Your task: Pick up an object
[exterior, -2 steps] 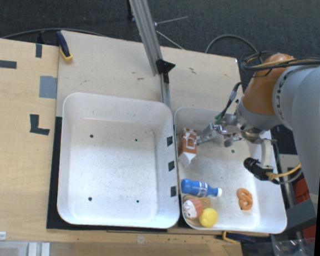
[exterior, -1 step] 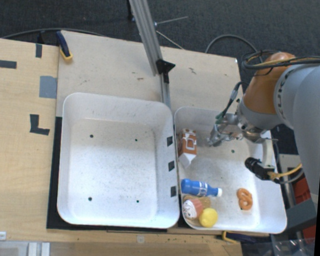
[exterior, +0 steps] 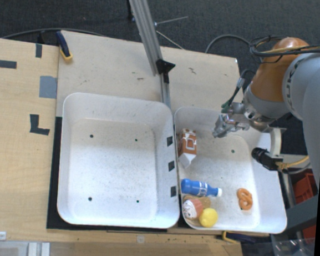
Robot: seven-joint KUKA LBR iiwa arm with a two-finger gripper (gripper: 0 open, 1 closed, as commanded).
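Note:
My gripper [exterior: 222,130] hangs over the back of the right bin [exterior: 264,214], with nothing visible between its fingers. A small orange-and-white carton [exterior: 188,144] lies to its left near the bin's left wall. Toward the front lie a blue-and-white bottle [exterior: 199,188], a yellow ball-like fruit [exterior: 208,217] beside a round reddish-white object [exterior: 191,208], and an orange pretzel-shaped toy [exterior: 245,198] at the right.
The left bin [exterior: 112,159] sits beside the right one, sharing a divider edge. A slanted metal pole [exterior: 148,34] rises from behind the bins. A black cable connector [exterior: 263,157] sticks out near the right bin's right rim.

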